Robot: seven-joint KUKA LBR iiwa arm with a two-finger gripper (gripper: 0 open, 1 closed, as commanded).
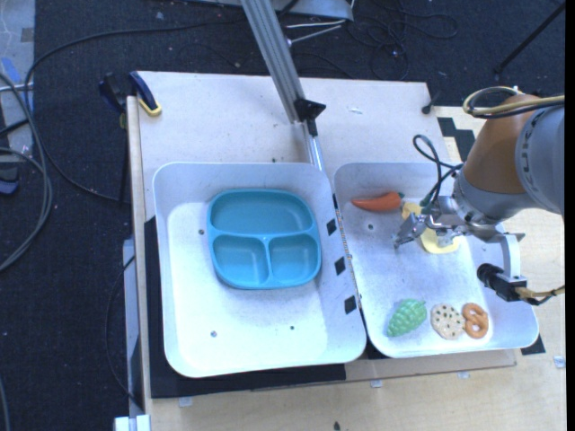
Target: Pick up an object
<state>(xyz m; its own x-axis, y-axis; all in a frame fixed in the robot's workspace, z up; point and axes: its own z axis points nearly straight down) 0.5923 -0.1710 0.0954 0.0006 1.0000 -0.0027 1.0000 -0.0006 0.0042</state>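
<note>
On the counter's left side sits the left bin point(180, 348), and in it, toward the far edge, lies a blue divided plate point(265, 239), well apart from the arm and in no danger of being disturbed.

The right bin point(503, 335) carries everything the task could take. Near its far edge lies an orange carrot point(379, 202). Just beside that, toward the middle, a flat yellow piece point(440, 242) lies partly under the pincer point(420, 229), which is down low in the bin. Along the near edge sit a green knobbly piece point(406, 317), a speckled cookie point(445, 321) and a pretzel point(474, 320), the last two touching or nearly so.

Whether the pincer is released or clenched cannot be told from this slanted view; its tips are dark, small and blurred against the bin floor, and nothing shows plainly between them.

The likely target seems to be the yellow piece, and that is where trouble lies. It looks flat and low, so the tips may close above it or scrape over it and come up with nothing. If the approach is off toward the far edge, the pincer could nudge the carrot or push the yellow piece against it. A descent that runs too deep could press the tips into the bin floor and shove the whole bin on the counter.
</note>
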